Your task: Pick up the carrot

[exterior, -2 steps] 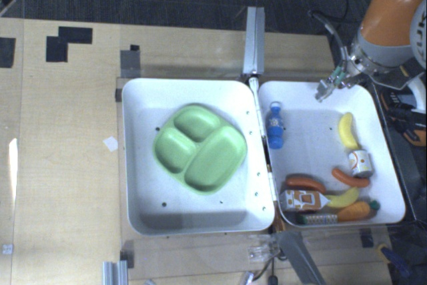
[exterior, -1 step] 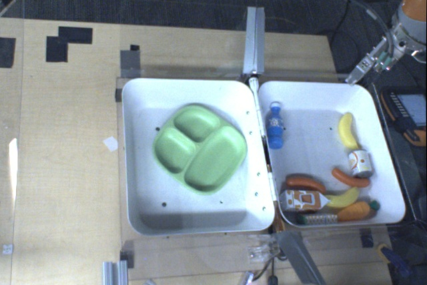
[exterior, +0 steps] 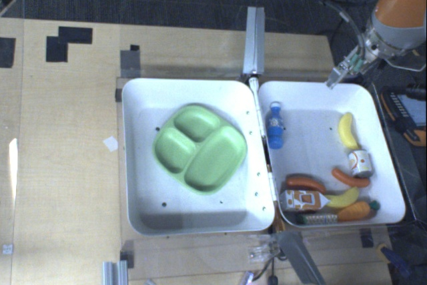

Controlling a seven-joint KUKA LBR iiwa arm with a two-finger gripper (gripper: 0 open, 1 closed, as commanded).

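Note:
The carrot (exterior: pixel 353 211), orange with a green stub at its right end, lies in the near right corner of the right bin (exterior: pixel 307 100), against the front wall. A yellow banana (exterior: pixel 343 197) touches it on the far side. My gripper (exterior: pixel 341 71) hangs over the far right corner of that bin, well away from the carrot, with nothing seen in it.
Around the carrot lie a small carton (exterior: pixel 303 200), two red sausages (exterior: pixel 303 182) (exterior: pixel 349 177) and a can (exterior: pixel 359 162). Another banana (exterior: pixel 346 130) sits by the right wall, a blue bottle (exterior: pixel 274 125) by the divider. A green divided plate (exterior: pixel 200 147) is in the left bin.

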